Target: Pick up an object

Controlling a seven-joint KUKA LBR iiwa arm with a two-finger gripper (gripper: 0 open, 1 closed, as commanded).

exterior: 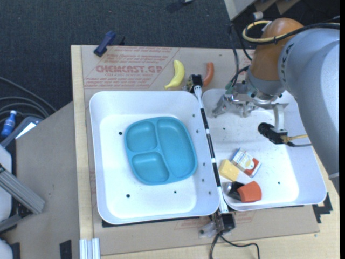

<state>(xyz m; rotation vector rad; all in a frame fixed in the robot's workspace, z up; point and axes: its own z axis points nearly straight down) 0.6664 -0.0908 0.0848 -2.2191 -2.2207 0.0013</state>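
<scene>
Orange block and yellow block lie toward the near rim from the tool; finger state cannot be told.

Grey arm (orange band), yellow cable

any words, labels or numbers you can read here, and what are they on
"CHEMCAST G.P": red print on the brown sheet behind the left bin; the last letters are uncertain.
Smaller red lines above and below it: too blurred to read.
Small packet in the right bin: printing too small to read.
</scene>
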